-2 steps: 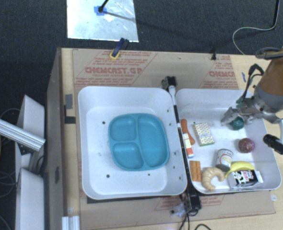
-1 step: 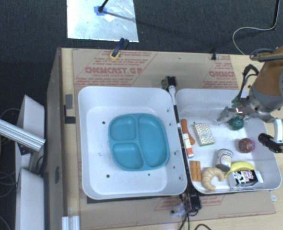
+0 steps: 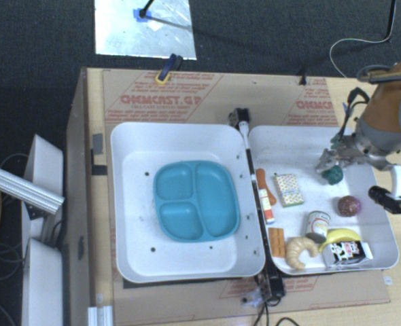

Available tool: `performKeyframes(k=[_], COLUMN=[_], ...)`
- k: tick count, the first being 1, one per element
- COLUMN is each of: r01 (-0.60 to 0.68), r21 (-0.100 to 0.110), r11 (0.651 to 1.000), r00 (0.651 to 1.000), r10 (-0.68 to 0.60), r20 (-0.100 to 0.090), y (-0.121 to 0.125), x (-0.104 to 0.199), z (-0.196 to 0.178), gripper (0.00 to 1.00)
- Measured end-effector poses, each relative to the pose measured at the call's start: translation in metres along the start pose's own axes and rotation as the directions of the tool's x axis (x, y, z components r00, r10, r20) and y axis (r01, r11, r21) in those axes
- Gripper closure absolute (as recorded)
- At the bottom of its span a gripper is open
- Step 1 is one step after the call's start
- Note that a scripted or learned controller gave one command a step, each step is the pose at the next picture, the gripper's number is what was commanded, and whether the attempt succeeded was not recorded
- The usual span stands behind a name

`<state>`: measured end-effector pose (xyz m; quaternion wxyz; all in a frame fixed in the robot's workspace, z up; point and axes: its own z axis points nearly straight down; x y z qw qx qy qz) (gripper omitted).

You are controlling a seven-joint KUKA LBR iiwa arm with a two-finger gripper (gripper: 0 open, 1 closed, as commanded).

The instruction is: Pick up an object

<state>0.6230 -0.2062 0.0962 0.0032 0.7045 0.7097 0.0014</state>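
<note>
Divided plate (image 3: 196, 201) in left bin (image 3: 129, 202); right bin (image 3: 384, 246) with croissant (image 3: 300, 250), banana (image 3: 341, 236), perhaps a can (image 3: 317, 222).

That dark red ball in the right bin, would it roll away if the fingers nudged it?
Probably. The dark red round ball looks smooth and lies on the flat floor of the right white bin, apart from its neighbours, so a push would likely roll it. Its roundness may also slip from a pinch.

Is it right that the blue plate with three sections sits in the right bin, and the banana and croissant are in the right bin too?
Not quite. The camera view shows the blue plate in the left bin, not the right one. The banana and croissant are indeed in the right bin.
</note>
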Motion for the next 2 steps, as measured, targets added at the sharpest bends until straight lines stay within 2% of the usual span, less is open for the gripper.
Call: performKeyframes(k=[1, 2], r01=[-0.006, -0.003], r21=[0.004, 0.003], r11=[1.0, 1.0], r00=[1.0, 1.0], r10=[0.006, 0.003], r20=[-0.002, -0.003], y=[-0.079, -0.068], x=[0.03, 0.097], z=[-0.063, -0.104], gripper=[1.0, 1.0])
